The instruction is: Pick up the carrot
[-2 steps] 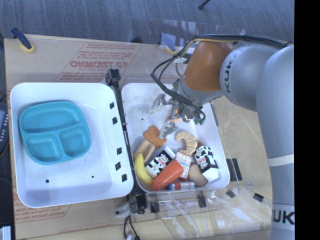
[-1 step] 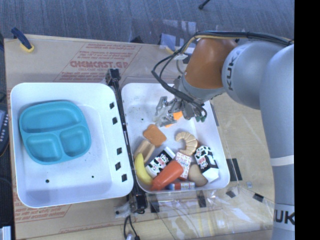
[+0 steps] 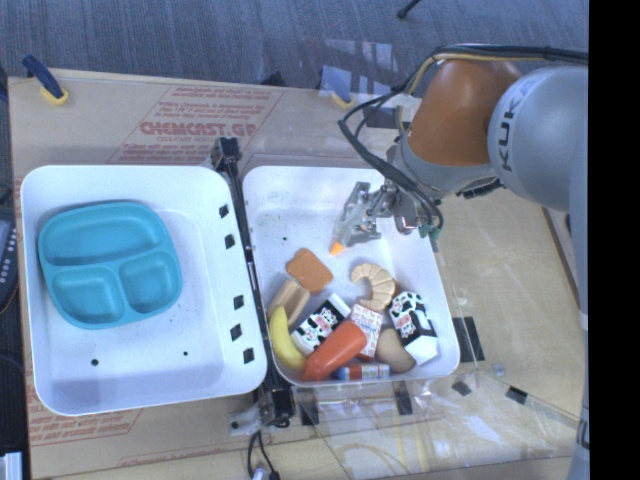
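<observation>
We noted toy food heaped below the claw (image 3: 352, 230): a toast slice (image 3: 309, 269), croissant (image 3: 375, 281), banana (image 3: 282, 336), two milk cartons (image 3: 412, 325). The carrot (image 3: 337, 351) lay low in that heap, well below the claw, wedged between banana and cartons. A small orange piece (image 3: 338, 249) sat just under the fingertips. Both white bins (image 3: 130, 378) rested on cardboard; a blue tray (image 3: 108, 261) lay far left. The arm (image 3: 500, 118) reached in from the right, wrist bent down. Whether the fingers stood apart or together, we could not tell.
</observation>
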Controlling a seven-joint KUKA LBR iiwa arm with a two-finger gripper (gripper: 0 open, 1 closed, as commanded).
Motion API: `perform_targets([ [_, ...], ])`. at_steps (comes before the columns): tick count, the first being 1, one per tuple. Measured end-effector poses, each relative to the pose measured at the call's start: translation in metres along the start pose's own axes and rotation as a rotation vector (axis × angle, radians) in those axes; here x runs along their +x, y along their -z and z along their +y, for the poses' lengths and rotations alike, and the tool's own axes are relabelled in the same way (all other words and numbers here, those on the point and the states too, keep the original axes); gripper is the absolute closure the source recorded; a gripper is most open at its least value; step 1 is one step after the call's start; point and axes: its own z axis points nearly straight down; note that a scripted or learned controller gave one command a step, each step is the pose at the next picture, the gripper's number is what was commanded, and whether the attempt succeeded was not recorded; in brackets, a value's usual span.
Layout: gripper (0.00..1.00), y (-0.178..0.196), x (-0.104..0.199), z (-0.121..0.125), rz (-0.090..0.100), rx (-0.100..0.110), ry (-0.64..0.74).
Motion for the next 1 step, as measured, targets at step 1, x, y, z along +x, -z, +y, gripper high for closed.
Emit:
perform_targets([
  [1, 0.0, -0.0019, 0.0008, 0.0007, 0.004, -0.001, 0.001],
])
